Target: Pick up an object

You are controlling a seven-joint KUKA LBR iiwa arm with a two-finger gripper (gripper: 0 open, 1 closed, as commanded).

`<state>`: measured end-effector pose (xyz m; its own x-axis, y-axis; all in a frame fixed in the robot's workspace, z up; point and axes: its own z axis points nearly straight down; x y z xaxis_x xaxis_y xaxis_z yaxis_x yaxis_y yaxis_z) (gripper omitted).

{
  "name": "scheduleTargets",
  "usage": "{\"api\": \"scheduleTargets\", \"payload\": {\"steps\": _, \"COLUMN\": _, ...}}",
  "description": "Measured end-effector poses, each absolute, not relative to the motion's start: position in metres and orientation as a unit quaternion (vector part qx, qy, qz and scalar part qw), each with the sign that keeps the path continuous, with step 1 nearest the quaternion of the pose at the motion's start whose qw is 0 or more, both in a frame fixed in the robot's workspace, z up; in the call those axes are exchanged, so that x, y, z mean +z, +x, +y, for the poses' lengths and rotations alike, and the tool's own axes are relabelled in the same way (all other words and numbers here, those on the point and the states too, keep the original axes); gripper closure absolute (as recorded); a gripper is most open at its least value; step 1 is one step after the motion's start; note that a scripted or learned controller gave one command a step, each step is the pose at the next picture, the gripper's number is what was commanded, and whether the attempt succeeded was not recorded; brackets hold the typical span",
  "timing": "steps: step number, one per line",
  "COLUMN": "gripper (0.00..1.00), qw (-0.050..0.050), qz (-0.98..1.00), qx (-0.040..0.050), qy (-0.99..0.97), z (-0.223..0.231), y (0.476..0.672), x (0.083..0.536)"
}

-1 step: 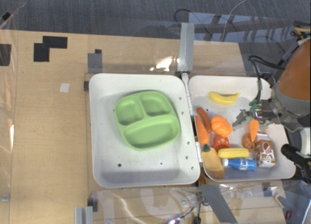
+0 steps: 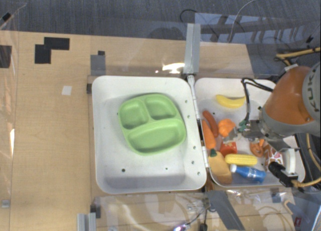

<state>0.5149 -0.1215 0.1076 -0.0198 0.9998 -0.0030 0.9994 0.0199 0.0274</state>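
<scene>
So you're at the reaching-in step: the gripper (image 2: 249,129) hangs low over the middle of the right bin (image 2: 206,85), and from this angle you can't tell its state, nor whether it has anything. Right next to it sit the small orange piece (image 2: 226,125) and the hot dog (image 2: 210,123); the banana (image 2: 230,101) lies toward the far edge, the corn (image 2: 242,160) and blue bottle (image 2: 249,174) along the near edge. The green plate (image 2: 152,123) fills the left bin (image 2: 105,175). Next move, I'd say, needs a clean descent onto one piece, since they're crowded.
</scene>
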Motion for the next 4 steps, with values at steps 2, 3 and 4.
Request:
{"api": "scheduleTargets", "payload": {"steps": 2, "gripper": 0.00, "qw": 0.006, "qz": 0.770, "qx": 0.0037, "qy": 0.639, "z": -0.129, "y": 0.621, "x": 0.088}}
{"api": "scheduleTargets", "payload": {"steps": 3, "gripper": 1.00, "qw": 0.006, "qz": 0.771, "qx": 0.0047, "qy": 0.637, "z": -0.128, "y": 0.623, "x": 0.097}}
{"api": "scheduleTargets", "payload": {"steps": 4, "gripper": 1.00, "qw": 0.001, "qz": 0.730, "qx": 0.0005, "qy": 0.684, "z": -0.074, "y": 0.664, "x": 0.184}}
